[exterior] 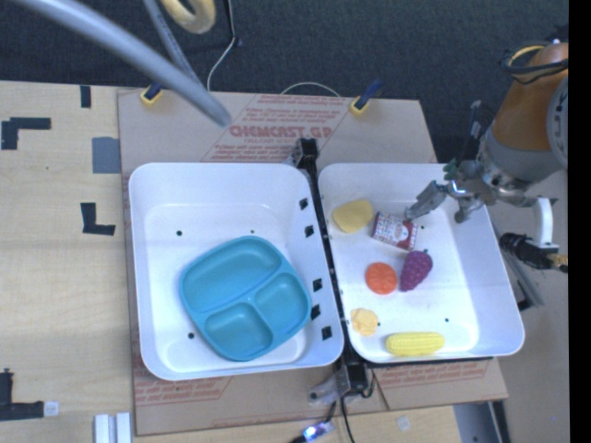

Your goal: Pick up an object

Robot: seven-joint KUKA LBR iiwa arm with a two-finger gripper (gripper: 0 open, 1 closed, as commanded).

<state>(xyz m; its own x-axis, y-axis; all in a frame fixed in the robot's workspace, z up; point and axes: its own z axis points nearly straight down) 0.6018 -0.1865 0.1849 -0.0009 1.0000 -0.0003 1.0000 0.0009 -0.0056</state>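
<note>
**Arm poised over the right bin, nothing in its grip**

The gripper (441, 198) hangs over the upper right part of the right bin (489, 275), its two grey fingers spread apart — one pointing down and to the left toward the objects, the other angled off to the right. Nothing sits between them. Behind it, the arm (526, 127) shows its orange band near the frame's right edge.

The loose objects all lie in the right bin. Closest to the gripper is a small red-and-white packet (394, 232), just beside the lower finger's tip; whether they touch cannot be told. To the packet's left rests a pale yellow lemon-like piece (352, 216). Below the packet a purple grape bunch (416, 269) lies just beside an orange round fruit (380, 278). Nearer the front wall sit a small yellow lump (365, 320) and a yellow corn cob (414, 343) — the cob lying lengthwise along that wall.

The left bin (152, 247) holds a blue divided tray (244, 296) with three compartments, set at a slant toward the bin's front.
</note>
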